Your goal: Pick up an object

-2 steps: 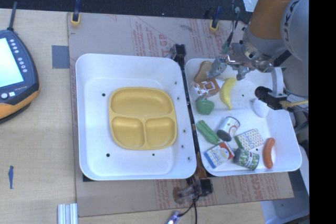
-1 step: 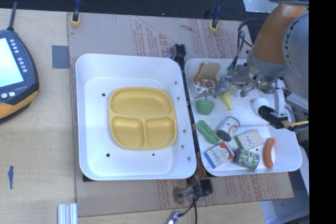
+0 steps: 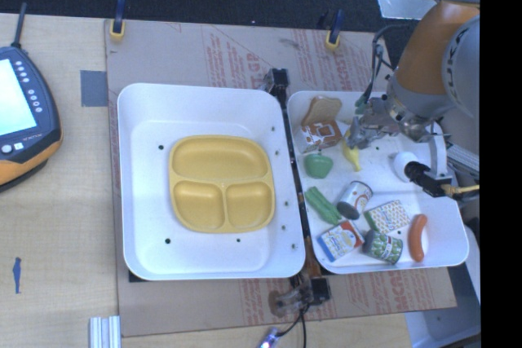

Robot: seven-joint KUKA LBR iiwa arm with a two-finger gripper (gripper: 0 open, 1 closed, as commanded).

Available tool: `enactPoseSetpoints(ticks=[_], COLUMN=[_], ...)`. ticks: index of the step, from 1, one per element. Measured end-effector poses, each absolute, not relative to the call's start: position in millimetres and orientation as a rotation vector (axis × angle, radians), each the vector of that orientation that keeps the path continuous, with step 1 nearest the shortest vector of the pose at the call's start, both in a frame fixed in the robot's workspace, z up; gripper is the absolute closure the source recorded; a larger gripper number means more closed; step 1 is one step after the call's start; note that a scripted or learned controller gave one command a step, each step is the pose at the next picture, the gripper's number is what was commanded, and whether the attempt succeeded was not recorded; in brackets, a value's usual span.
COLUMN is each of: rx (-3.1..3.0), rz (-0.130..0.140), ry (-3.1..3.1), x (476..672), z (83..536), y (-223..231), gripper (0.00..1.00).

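The grey arm [image 3: 432,53] hangs over the right bin [image 3: 377,175], its gripper [image 3: 367,133] low beside the yellow banana [image 3: 352,154], its opening impossible to tell and nothing visibly held; likely the approach step, next needing centring and closing on that banana

Arm [image 3: 457,65]: fat rounded links with a smooth grey shell. A broad orange band [image 3: 434,33] shows beyond the far right corner of the right bin [image 3: 444,234]. Next to the band is a grey domed wrist [image 3: 420,98]. Thin dark cables [image 3: 378,65] loop off it above the bin's far rim (count unclear). Gripper [image 3: 364,130]: small silvery-grey metal head with dark details, over the bin's far end.
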State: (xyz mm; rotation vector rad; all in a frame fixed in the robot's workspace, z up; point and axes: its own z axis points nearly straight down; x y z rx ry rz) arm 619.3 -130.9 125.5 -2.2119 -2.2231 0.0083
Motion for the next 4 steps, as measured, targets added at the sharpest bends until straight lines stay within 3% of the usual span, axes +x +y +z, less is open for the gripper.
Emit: enactPoseSetpoints(ticks=[1, 2, 3, 4], rx=[-2.212, -2.211, -2.208, -2.211], rz=[0.008, 0.013, 0.017, 0.003], ry=[-2.223, -2.221, -2.22, -2.228], x=[619.2, 633.5, 633.0, 561.2], z=[125.5, 90.6, 100.7, 192.6], y=[-130.8, -122.8, -124.0, -45.3], gripper=[0.0, 0.0, 1.0, 1.0])
